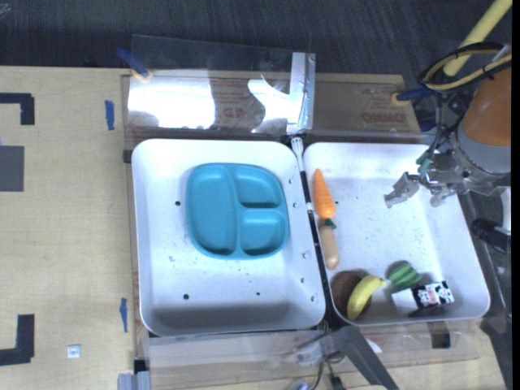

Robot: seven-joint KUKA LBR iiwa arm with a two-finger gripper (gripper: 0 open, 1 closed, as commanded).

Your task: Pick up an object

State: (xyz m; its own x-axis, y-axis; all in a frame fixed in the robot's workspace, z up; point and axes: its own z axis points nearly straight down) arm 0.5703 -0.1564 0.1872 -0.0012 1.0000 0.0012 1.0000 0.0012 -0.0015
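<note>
My gripper (419, 193) hangs over the upper right part of the right bin (467, 250), its two grey fingers spread apart, open, with nothing between them. An orange carrot (323, 195) lies along the bin's left wall, with a pale beige stick-shaped piece (330, 247) just below it. At the bin's near edge sit a brown round object (344, 282), a yellow banana (363, 294), a green item (400, 273) and a small black-and-white box (431, 296). All of these lie well away from the gripper.
The left bin (154, 258) holds a blue divided plate (237, 210). A clear plastic sheet (211, 88) stands behind the left bin. Yellow and black cables (459, 55) run near the arm's orange band (491, 112).
</note>
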